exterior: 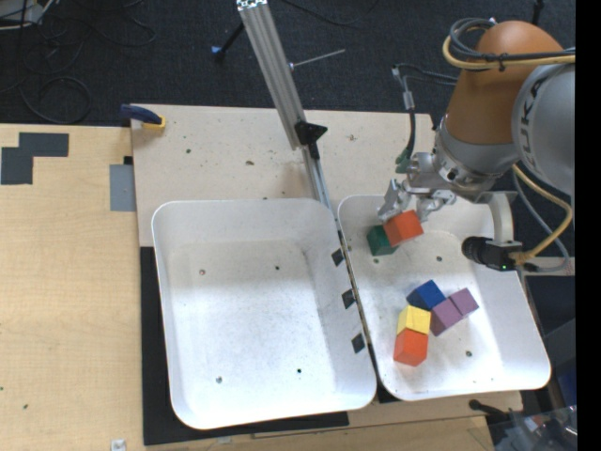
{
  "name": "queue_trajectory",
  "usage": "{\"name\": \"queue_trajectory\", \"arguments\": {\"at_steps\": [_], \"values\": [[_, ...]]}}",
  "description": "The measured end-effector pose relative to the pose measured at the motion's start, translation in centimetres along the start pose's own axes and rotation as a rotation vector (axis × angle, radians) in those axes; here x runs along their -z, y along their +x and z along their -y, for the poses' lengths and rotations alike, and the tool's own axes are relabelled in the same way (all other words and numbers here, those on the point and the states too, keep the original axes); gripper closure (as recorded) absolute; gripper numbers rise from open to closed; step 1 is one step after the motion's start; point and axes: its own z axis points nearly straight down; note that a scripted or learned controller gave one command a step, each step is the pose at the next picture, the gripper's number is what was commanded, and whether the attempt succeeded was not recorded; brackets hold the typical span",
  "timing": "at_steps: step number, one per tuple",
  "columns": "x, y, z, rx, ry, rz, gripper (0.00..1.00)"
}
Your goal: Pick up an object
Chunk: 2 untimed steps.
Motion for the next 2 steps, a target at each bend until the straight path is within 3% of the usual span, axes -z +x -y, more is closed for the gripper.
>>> {"name": "queue_trajectory", "arguments": {"at_steps": [2], "values": [[-0.3, 11.1, 1.5, 0.001, 0.000, 0.000, 1.00]]}}
